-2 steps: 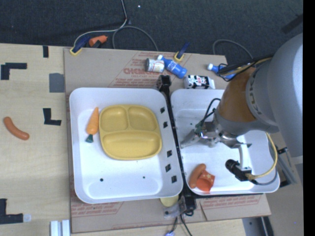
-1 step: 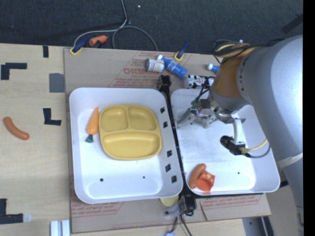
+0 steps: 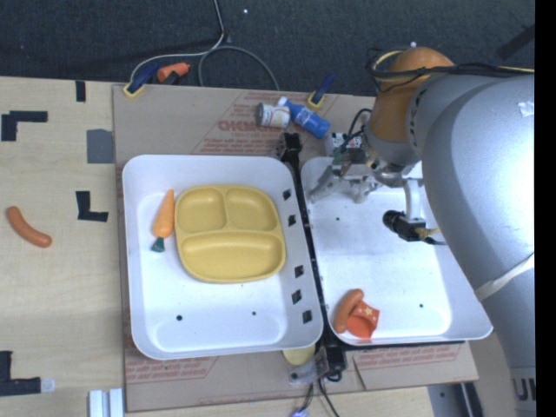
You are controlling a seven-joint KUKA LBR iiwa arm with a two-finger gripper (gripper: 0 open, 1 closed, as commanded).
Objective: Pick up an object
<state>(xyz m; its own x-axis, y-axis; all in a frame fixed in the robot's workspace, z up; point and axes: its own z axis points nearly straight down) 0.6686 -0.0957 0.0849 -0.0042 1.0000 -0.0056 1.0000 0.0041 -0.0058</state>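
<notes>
My gripper (image 3: 340, 181) is low over the far left corner of the right bin (image 3: 391, 276), close to the divider between the two bins. Nothing shows between its fingers. An orange sausage-shaped toy (image 3: 347, 305) and a red piece (image 3: 363, 320) lie together at the right bin's near left corner, well apart from the gripper. In the left bin (image 3: 208, 320) a yellow divided plate (image 3: 230, 233) lies flat, with a toy carrot (image 3: 163, 215) just to its left.
The grey arm (image 3: 478, 172) covers the right bin's far right side. A blue and white clamp (image 3: 294, 115) and an orange clamp (image 3: 172, 71) sit on the cardboard behind the bins. An orange sausage (image 3: 28, 227) lies on the bench at far left.
</notes>
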